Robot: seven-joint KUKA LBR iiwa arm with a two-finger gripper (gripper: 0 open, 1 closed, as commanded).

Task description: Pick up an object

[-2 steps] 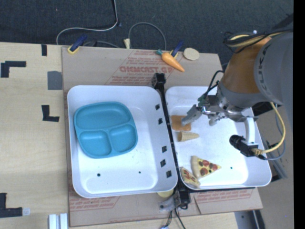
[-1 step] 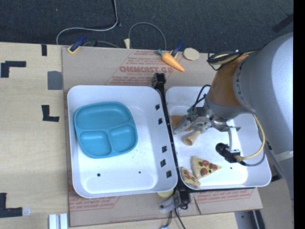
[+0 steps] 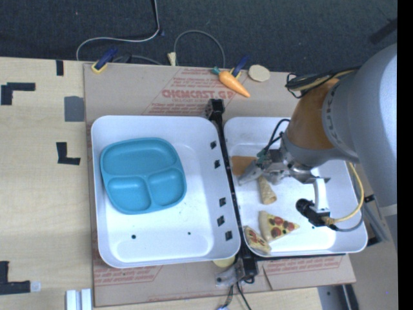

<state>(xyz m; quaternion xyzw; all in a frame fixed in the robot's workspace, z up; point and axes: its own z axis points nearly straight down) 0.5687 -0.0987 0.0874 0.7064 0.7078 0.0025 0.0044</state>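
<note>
The counter [image 3: 39, 173] is pale wood with black tape marks along its left side, and a brown cardboard sheet [image 3: 187, 92] with red print lies under both bins. Beyond the counter's far edge the floor is dark carpet [image 3: 258, 18], where a white cable [image 3: 155, 18] trails and loops down to the cardboard.

The left bin [image 3: 161, 244] holds a blue tray [image 3: 142, 174] with three compartments, lying toward the bin's left and far side; small dark specks dot the bin's bare near floor. A black strip [image 3: 222, 173] runs along the seam between the two bins.

On the cardboard past the bins' far edge lie a toy carrot [image 3: 233, 82] and, just right of it, a tan disc [image 3: 259, 73].

The right bin [image 3: 342, 237] holds the food toys. A brown wedge [image 3: 240, 165] lies by its left wall. Just right of that, the gripper [image 3: 258, 171] is low over the bin with its fingers pointing left, spread narrowly, and nothing shows between them. A pale cone [image 3: 267, 191] lies just below the fingertips, close to them, though I cannot tell if it touches. Toward the near edge sits a pizza slice [image 3: 276, 226], and a small bun-like piece [image 3: 256, 239] lies at the near left corner against the wall.

The grey arm [image 3: 381, 115] with its orange band [image 3: 310, 118] covers the bin's right and far part, with a yellow cable [image 3: 352, 215] curling beside the wrist.
</note>
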